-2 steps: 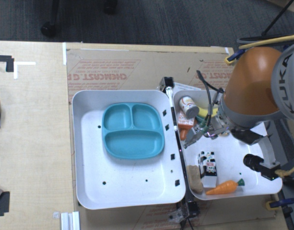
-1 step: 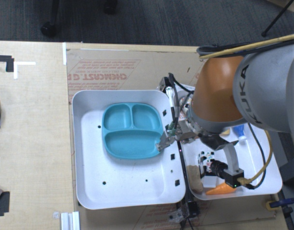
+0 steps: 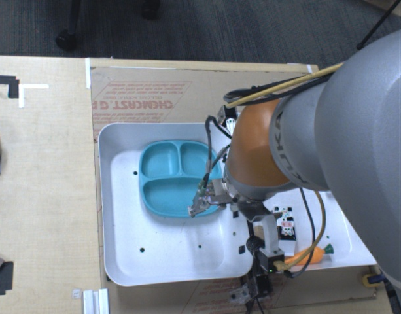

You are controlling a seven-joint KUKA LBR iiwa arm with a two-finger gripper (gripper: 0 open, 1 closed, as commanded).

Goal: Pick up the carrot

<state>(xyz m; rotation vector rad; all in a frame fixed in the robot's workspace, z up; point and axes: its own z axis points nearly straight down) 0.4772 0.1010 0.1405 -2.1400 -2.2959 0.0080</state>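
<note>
One white bin [image 3: 122, 241] holds a blue divided plate [image 3: 167, 175] at its upper middle, with bare floor below. The gripper [image 3: 199, 205] sits over the plate's lower right edge; its finger state cannot be told. The carrot [image 3: 308, 256] lies near the bin's lower right rim, apart from the gripper.

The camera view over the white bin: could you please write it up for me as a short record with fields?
bin: shallow white plastic bin on the bench
tray: teal plastic divided tray with three compartments, lying flat in the bin's upper left part
carrot: orange carrot with a green tip, lying near the bin's lower right corner, apart from the tray
arm: grey arm with an orange band, reaching in from the right above the bin
gripper: gripper over the tray's lower right edge, far from the carrot
task state: carrot not yet picked up
</note>
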